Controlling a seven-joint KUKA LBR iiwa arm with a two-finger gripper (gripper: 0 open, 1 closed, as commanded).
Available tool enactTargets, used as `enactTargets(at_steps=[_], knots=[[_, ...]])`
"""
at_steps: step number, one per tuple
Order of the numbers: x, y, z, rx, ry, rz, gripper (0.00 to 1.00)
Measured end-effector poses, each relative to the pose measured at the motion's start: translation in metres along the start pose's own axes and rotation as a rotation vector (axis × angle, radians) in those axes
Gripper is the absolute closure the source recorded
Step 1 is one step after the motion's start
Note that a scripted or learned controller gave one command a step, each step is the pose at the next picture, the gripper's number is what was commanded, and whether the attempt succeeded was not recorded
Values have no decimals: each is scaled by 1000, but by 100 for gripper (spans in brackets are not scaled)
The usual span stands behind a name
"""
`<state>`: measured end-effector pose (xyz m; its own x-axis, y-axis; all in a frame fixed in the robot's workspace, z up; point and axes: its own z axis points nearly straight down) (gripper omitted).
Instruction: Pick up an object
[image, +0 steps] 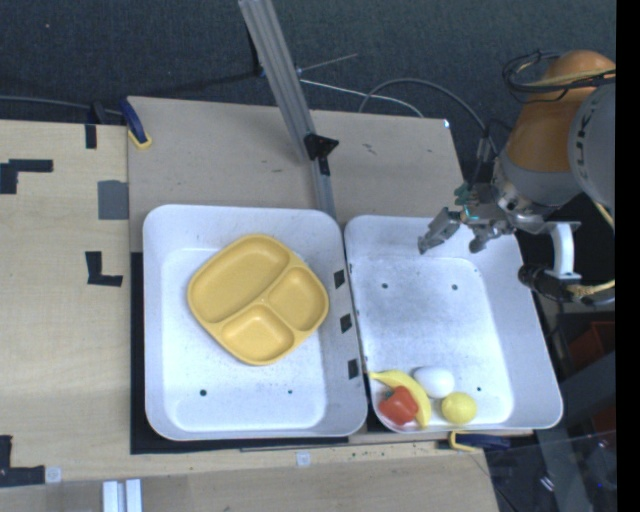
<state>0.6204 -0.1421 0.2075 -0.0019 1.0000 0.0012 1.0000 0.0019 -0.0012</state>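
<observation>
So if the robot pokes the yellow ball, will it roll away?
Probably a little. The yellow ball looks round and smooth, so it should roll easily. But it sits in the bin's corner beside the white egg, which would likely stop it quickly.

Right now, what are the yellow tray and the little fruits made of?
The yellow tray looks like smooth moulded plastic: one even colour, rounded compartments. The banana, red fruit, white egg shape and yellow ball seem to be plastic toys, though they are too small to be sure.

Claw (461, 235) spread above right bin (520, 330); yellow tray (257, 298) in left bin (165, 330).
</observation>
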Motion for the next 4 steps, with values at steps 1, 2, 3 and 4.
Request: enactTargets(at_steps=[1, 2, 3, 4], knots=[[0, 0, 0, 0, 0, 0, 0], [0, 3, 44, 4, -2, 0, 0], [3, -5, 107, 7, -1, 0, 0], [4, -5, 120, 1, -3, 0, 0]])
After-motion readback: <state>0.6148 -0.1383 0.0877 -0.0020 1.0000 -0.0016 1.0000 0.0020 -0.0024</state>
